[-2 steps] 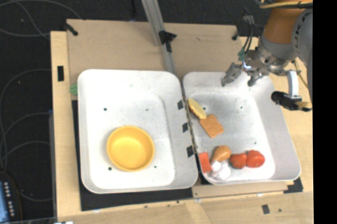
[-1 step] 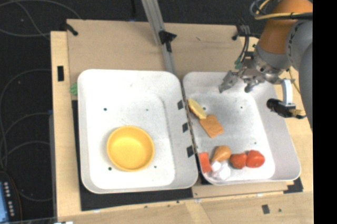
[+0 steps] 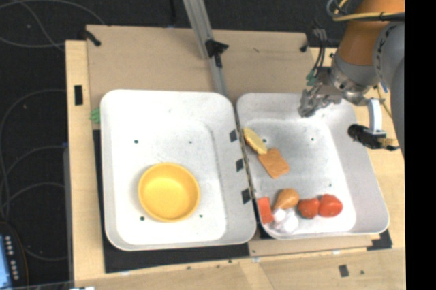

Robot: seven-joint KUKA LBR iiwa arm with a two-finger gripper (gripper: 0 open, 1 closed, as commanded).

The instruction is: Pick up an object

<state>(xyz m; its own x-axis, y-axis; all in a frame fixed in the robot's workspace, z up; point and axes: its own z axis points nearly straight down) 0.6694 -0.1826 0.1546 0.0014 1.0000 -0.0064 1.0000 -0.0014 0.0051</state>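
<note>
The arm reaches in from the right, and its jaws (image 3: 312, 105) hang over the upper edge of the right bin (image 3: 354, 173), well apart from the things below. They are too small and dark to tell whether spread or pressed together; nothing shows between them. Along the right bin's near side lie two red tomato-like pieces (image 3: 320, 206), a brown roll (image 3: 285, 199) and something white (image 3: 286, 222). Nearer the divider sit a yellow wedge (image 3: 255, 141) touching an orange slab (image 3: 274, 163). A yellow bowl (image 3: 168, 191) rests in the left bin (image 3: 163, 118) on the desk (image 3: 136, 57).
</note>
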